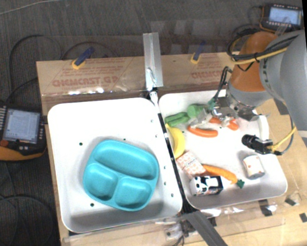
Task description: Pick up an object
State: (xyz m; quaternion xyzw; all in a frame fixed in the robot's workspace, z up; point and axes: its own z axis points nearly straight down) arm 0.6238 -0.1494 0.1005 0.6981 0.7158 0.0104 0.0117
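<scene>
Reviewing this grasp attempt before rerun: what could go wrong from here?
1. The gripper is low over a tight cluster in the right bin: the red sausage-shaped toy lies against a green toy, so it may nudge or pinch both.
2. That cluster sits near the bin's far wall, so the fingers could strike the rim.

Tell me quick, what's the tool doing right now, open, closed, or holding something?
Tool: cannot be told; it sits low in the right white bin, beside the long red-orange sausage-shaped toy.

grey arm reaches in from the right; gripper (216,116) low, wrist angled down-left
</scene>
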